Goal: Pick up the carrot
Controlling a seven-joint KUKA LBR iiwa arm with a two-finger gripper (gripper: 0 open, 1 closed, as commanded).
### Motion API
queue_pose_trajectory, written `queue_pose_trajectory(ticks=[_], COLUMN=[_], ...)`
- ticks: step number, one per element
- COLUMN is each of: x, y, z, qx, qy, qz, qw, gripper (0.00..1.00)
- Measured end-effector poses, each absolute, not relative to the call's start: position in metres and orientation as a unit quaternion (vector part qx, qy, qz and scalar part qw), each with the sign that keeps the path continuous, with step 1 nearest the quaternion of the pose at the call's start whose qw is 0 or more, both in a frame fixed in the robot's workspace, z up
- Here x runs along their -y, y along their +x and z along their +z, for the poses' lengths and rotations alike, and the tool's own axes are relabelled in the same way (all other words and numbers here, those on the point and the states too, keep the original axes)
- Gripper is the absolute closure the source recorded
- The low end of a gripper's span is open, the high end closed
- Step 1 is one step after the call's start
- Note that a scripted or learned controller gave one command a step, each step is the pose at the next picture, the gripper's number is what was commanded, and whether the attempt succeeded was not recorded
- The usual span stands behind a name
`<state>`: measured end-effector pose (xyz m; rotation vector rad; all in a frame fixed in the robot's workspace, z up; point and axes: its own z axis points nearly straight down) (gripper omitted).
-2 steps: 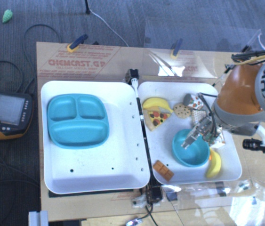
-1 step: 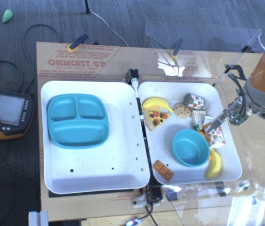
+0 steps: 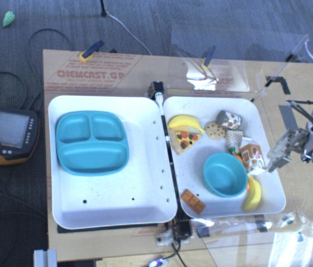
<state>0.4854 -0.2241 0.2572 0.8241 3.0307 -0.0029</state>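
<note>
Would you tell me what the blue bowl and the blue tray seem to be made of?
Bowl: likely moulded plastic, smooth and slightly glossy, with an even colour and a soft sheen along its rim. Tray: probably the same plastic, with rounded moulded dividers and a uniform satin surface.

A robotics lab: a brown board bench stands on dark grey carpet, with black cables trailing across the floor and a grey-and-orange handheld control pendant lying beside it
</note>
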Motion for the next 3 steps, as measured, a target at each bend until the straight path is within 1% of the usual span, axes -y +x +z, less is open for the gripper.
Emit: queue_pose_trajectory(ticks=[1, 2, 3], x=[0.219, 0.224, 0.216], y=[0.505, 0.486, 0.497], z=[0.161, 0.232, 0.204], qx=[-0.994, -1.0, -0.991], qy=[0.106, -0.028, -0.131], qz=[0.0014, -0.0001, 0.0019], qw=[-0.003, 0.001, -0.001], gripper=[1.0, 1.0, 1.0])
